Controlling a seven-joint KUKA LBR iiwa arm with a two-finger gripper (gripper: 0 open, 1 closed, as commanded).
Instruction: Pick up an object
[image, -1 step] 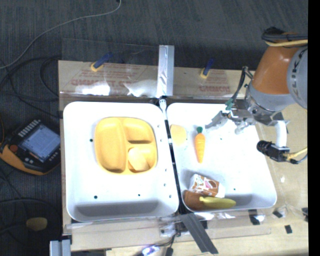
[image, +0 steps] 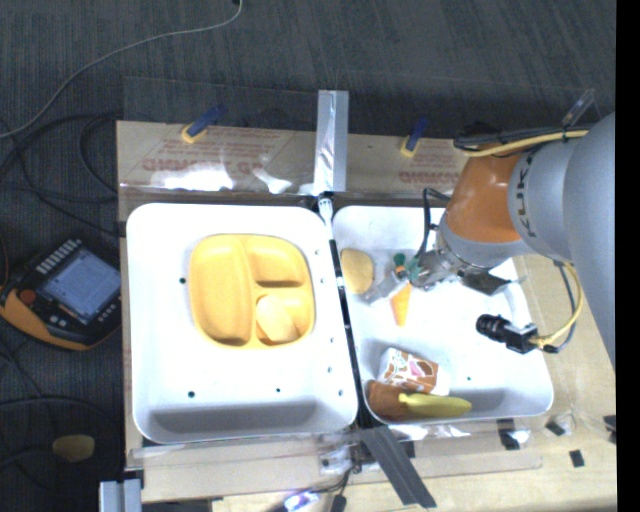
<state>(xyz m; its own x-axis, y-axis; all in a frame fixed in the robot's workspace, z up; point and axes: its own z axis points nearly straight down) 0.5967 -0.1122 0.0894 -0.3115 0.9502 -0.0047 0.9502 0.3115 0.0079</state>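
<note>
Presently the claw (image: 418, 270) sits low in the right bin (image: 520, 385); whether it is open or closed, I cannot tell. An orange wedge (image: 400, 303) lies just below it. Judged stage: approach. Next move calls for confirmed closure before lifting.

Yellow tray (image: 222, 290), white bins (image: 160, 400)

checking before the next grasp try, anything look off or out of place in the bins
Nothing looks spilled or broken. The yellow divided tray sits slightly askew in the left bin. In the right bin, the snack packet and banana are crowded against the near wall.
</note>
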